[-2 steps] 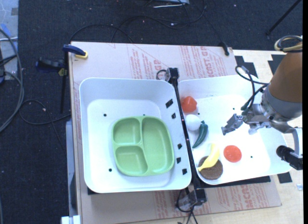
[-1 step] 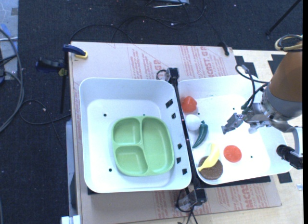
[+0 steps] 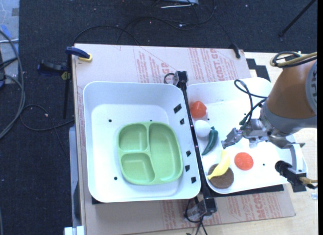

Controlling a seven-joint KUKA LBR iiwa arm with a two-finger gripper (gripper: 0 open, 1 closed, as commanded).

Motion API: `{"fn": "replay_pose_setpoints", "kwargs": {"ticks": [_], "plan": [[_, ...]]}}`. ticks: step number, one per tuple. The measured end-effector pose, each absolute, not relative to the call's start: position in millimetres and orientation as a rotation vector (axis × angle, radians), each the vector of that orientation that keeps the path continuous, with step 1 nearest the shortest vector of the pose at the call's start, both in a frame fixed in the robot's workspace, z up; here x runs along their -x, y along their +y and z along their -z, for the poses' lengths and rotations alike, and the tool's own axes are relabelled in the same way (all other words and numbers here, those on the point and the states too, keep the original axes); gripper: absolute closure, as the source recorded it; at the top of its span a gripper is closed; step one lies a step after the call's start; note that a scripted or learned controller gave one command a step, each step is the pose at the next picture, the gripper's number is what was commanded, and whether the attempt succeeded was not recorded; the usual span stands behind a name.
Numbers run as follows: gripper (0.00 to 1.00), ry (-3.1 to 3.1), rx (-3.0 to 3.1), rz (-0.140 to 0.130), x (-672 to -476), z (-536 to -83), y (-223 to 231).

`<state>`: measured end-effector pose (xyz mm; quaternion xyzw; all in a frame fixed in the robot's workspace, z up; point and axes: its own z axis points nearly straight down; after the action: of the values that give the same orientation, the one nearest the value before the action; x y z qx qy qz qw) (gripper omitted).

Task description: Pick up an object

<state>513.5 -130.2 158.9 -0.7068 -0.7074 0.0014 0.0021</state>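
The right bin (image 3: pixel 222 96) holds several small objects. An orange-red ball (image 3: pixel 198 109) lies near its left wall, with a white egg-shaped piece (image 3: pixel 202 127) just below it. A green pepper (image 3: pixel 210 140) lies beside the white piece. Lower down are a yellow banana (image 3: pixel 221 165), a brown round piece (image 3: pixel 222 179) and a red disc (image 3: pixel 244 160). My gripper (image 3: pixel 233 138) hangs over the middle of the right bin, just right of the green pepper and above the red disc. Nothing shows between its fingers.
The left bin (image 3: pixel 101 102) holds a light green divided plate (image 3: pixel 150 152). A black divider (image 3: pixel 187 128) runs between the bins. The grey and orange arm (image 3: pixel 292 97) covers the right bin's right side. Cables (image 3: pixel 247 97) trail over its far part.
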Motion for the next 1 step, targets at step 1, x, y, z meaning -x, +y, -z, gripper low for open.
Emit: {"fn": "replay_pose_setpoints", "kwargs": {"ticks": [1], "plan": [[0.0,-2.222,2.222,0.001,-514.7,-100.8,-135.6]]}}
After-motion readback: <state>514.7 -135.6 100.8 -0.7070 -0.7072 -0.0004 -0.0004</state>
